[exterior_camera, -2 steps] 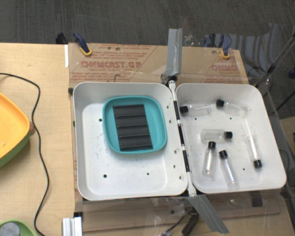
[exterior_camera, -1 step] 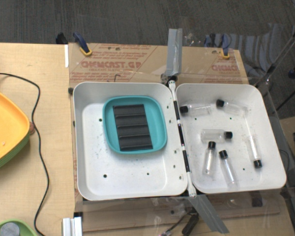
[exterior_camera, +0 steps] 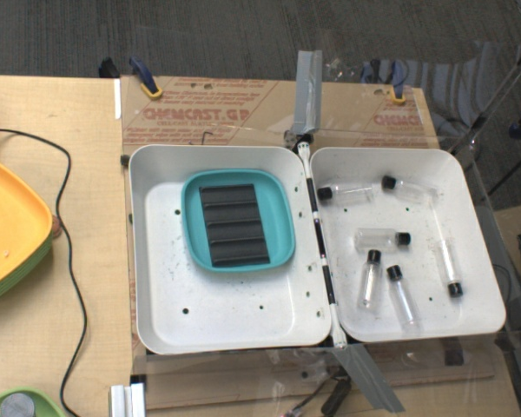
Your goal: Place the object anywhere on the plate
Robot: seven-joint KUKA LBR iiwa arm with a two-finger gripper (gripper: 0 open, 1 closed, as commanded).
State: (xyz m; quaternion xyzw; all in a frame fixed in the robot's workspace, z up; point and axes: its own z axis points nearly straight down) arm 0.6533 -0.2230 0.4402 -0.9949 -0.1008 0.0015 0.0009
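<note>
The objects here are clear tubes w/ black caps, six of them scattered flat in the right bin (exterior_camera: pixel 469 315): one far-left (exterior_camera: pixel 343 194), one far-middle (exterior_camera: pixel 405 187), a short one mid-bin (exterior_camera: pixel 384 240), two side by side toward the near edge (exterior_camera: pixel 369 278) (exterior_camera: pixel 400 294), and a long one on the right side (exterior_camera: pixel 447 268). None touch the plate. The plate (exterior_camera: pixel 280 233) is teal w/ a dark ribbed insert, sitting in the far half of the left bin (exterior_camera: pixel 156 302). Bins sit side by side on brown cardboard (exterior_camera: pixel 208 111). Off to the left there's a yellow dish (exterior_camera: pixel 13 233) and a black cable (exterior_camera: pixel 69 259) on the wood bench. The gripper: can't tell its state.
</note>
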